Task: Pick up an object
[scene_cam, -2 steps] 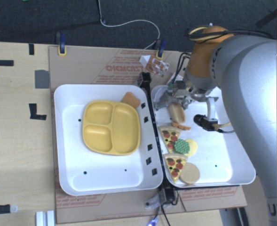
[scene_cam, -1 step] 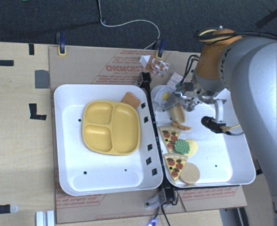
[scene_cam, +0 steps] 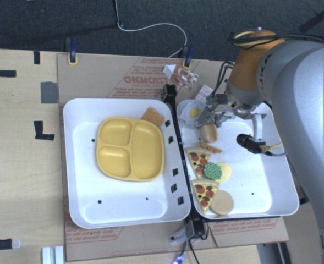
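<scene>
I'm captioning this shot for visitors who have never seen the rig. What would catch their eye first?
Probably the yellow three-compartment plastic plate, lying in the left shallow white bin. Next, the bulky grey arm with its orange band reaching in from the right, its gripper low over the far end of the right white bin. There, toy pizza slices and other play food cluster along the near-left side.

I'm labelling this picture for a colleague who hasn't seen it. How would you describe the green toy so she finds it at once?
Start at the right-hand white bin, the one the arm reaches into. Along its left side, next to the divider, lies a column of toy foods. The green toy is the round, bumpy piece between the two pizza slices, resting against a pale yellow piece; nothing else there is green.
</scene>
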### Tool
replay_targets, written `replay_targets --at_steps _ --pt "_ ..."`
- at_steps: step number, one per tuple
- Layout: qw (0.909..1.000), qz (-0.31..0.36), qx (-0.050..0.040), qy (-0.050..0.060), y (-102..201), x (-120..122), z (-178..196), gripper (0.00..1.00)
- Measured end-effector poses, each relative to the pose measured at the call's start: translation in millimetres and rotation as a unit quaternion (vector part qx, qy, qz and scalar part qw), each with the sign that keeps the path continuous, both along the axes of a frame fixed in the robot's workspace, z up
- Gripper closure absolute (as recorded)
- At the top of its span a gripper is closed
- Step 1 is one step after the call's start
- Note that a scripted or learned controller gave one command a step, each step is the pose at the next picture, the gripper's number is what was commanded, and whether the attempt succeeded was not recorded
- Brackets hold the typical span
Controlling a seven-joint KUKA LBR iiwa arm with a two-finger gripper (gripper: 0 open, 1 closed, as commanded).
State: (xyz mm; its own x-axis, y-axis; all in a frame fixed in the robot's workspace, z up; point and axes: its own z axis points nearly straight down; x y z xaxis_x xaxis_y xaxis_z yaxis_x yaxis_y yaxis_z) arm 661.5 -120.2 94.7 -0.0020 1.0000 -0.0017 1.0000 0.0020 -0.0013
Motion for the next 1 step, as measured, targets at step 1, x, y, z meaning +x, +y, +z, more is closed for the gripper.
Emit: replay_targets --at_steps 1 --pt "1.0000 0.002 0.0023 -0.004 63.2 -57.0 95.6 1.00"
